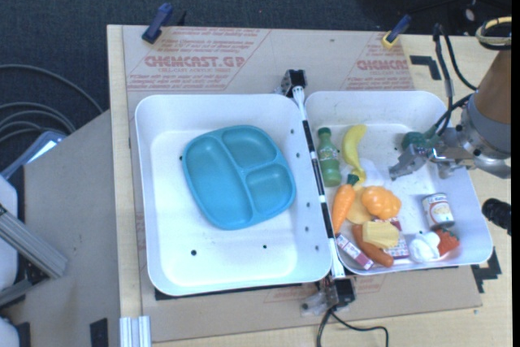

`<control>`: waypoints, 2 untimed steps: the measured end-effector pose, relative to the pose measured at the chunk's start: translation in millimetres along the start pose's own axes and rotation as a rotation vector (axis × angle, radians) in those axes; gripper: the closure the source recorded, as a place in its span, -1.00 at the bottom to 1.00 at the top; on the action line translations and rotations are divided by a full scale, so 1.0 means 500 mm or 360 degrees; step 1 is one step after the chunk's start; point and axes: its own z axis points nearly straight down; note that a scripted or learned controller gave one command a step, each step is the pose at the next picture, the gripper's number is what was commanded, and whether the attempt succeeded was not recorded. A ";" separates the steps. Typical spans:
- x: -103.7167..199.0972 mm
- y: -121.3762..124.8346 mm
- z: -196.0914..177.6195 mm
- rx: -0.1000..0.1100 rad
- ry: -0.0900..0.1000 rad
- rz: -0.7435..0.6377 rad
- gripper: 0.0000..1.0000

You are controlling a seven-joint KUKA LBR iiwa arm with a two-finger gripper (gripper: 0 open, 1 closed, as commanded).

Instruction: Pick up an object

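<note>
Several toy foods are lying piled in the right bin [463, 252], and your pincer [404, 167] is hovering over bare floor just right of the banana [353, 146]; you cannot tell whether it is released or clenched. The banana is looking like light, hard, slick plastic, likely to squirt sideways, so you are best taking it across its narrow middle.
</note>
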 end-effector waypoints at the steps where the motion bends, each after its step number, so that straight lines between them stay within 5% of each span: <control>1: 0.025 0.058 0.230 0.0003 0.0002 0.0001 -1.00; 2: 0.087 0.178 0.266 0.0000 -0.0002 0.0000 -1.00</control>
